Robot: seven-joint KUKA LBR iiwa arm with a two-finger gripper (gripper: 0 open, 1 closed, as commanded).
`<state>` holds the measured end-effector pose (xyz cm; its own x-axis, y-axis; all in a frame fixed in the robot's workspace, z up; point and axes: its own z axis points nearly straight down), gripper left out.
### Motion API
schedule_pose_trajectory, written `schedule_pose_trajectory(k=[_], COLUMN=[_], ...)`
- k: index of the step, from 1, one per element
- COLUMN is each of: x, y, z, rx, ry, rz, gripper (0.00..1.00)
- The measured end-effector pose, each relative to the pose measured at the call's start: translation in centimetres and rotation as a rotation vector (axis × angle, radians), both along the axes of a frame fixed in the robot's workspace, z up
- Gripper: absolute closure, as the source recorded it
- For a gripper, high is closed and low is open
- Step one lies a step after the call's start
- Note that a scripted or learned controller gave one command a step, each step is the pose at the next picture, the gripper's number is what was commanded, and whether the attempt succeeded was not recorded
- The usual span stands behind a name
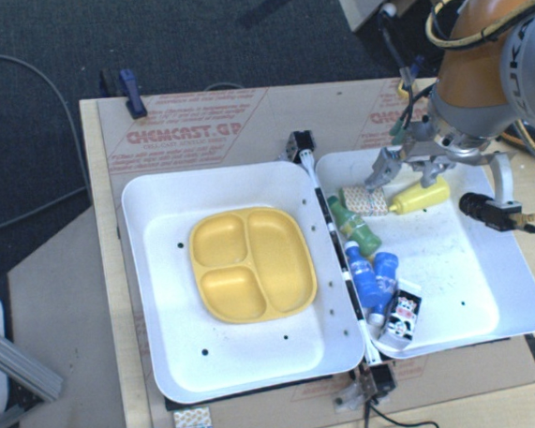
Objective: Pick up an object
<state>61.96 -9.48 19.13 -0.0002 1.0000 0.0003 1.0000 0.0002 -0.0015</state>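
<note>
My gripper (405, 172) hangs over the far part of the right bin (481, 282), open, with nothing seen between its fingers. One fingertip (380, 171) is above a beige patterned pad (364, 201). The other fingertip (430, 175) is just over a yellow banana-shaped object (420, 196) lying flat on the bin floor. Along the bin's left wall lie green pieces (354, 225), blue bottle-like objects (366, 276) and a black-and-white item (404, 315).
The left bin (160, 266) holds a yellow divided plate (251, 262). A black cylinder on the arm's side (485, 209) juts over the right bin's far right. The divider between the bins (331, 240) runs close beside the pile of objects.
</note>
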Motion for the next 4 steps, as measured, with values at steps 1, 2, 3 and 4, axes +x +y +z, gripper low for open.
schedule_pose_trajectory(k=[1, 2, 3, 4], x=[-6.0, 4.2, 4.4, 0.7], y=[-0.1, -4.9, -13.0, -6.7], z=[-10.7, -8.3, -5.9, -10.7], rx=[-0.002, -0.002, -0.003, 0.0], ry=[-0.002, -0.004, -0.005, -0.001], rz=[-0.002, 0.001, 0.0, 0.001], gripper=[0.0, 0.0, 0.0, 0.0])
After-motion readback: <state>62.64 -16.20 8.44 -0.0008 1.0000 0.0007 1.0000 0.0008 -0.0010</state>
